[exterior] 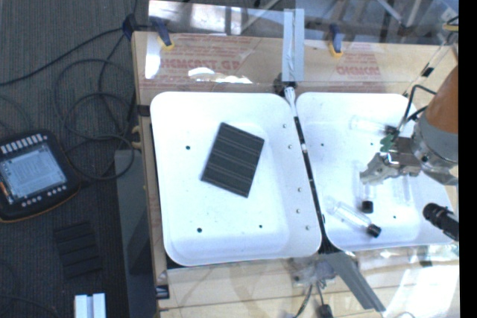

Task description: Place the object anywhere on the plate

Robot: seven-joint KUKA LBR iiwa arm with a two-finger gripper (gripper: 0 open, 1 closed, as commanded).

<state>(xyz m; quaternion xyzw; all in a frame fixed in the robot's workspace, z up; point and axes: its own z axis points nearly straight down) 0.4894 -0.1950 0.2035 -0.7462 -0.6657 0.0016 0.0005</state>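
Two bins: tube [353, 217] lies in rt bin, just below tool [375, 173], long axis slanting down-rt. Plate [233, 159] sits well left in other bin. Can't tell tool's state.

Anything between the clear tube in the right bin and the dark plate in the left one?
The two bins' raised rims, meeting at the centre, lie between the tube and the plate. Nothing else visible stands in the way.
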